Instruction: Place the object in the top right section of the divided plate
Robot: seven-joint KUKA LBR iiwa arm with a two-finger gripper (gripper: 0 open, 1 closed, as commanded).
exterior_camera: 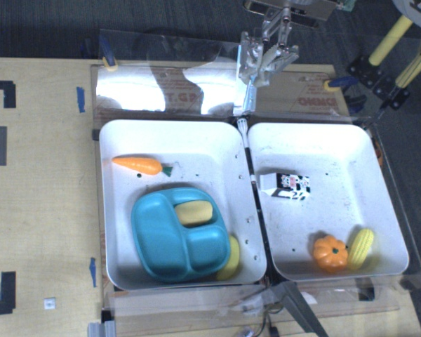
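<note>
Gripper [266, 55] at upper centre of frame, above the far rims of both bins, nothing visible between fingers; how wide apart, cannot tell. Blue divided plate [161, 248] low in left bin [119, 139], pale yellow object [195, 212] lying in its upper right section, orange carrot [137, 164] above it toward upper left, yellow piece [231, 257] tucked at plate's lower right edge. Small black-and-white item [292, 185] mid right bin [351, 146], orange pumpkin [330, 252] touching yellow corn [361, 247] at lower right.

Bright overhead light, glare behind the bins [196, 128].
</note>
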